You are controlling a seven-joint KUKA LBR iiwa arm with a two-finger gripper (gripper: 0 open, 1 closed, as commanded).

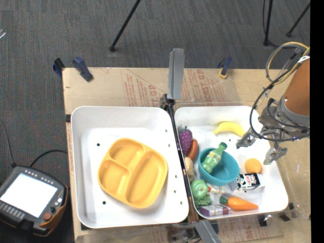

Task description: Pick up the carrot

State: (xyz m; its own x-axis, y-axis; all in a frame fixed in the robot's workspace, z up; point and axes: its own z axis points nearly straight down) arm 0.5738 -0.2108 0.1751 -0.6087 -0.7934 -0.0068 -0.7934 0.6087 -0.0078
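The carrot [242,203], orange with a green top, lies near the front edge of the right bin [217,117]. My gripper [260,148] hangs above the right side of that bin, well back from the carrot, with its two fingers spread open and nothing between them. One fingertip [242,142] points toward the banana, the other fingertip [274,155] sits just above an orange fruit [253,165].
The right bin also holds a banana [228,128], a teal bowl [218,166] with a green bottle [214,156] in it, a small milk carton [249,181], purple grapes [186,138], green items [200,191] and a small box [216,210]. The left bin [91,125] holds a yellow divided plate [132,172].
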